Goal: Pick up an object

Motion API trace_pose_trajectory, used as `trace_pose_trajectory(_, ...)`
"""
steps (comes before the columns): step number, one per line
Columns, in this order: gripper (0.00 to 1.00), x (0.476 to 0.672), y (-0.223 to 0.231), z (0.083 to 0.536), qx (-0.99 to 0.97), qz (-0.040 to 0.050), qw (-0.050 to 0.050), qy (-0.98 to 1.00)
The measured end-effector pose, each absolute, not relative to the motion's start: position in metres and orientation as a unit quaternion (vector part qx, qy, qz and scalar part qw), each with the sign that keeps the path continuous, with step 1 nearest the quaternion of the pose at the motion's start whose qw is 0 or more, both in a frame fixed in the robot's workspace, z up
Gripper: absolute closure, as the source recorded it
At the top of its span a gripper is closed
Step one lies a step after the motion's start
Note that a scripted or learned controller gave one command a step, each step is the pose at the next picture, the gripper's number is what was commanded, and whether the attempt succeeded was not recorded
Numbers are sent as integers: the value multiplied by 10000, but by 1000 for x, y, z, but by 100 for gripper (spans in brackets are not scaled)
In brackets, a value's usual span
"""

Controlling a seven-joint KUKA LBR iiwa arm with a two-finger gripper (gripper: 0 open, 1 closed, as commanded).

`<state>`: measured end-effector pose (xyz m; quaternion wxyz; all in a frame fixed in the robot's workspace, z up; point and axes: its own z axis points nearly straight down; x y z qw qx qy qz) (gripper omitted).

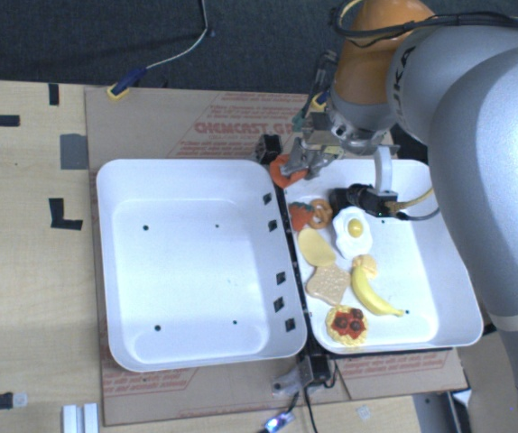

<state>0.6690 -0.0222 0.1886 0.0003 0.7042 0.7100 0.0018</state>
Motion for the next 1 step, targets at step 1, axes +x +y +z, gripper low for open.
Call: trace_pose_trajectory(1, 100, 635, 40, 184, 7046, -10, -21, 7096)
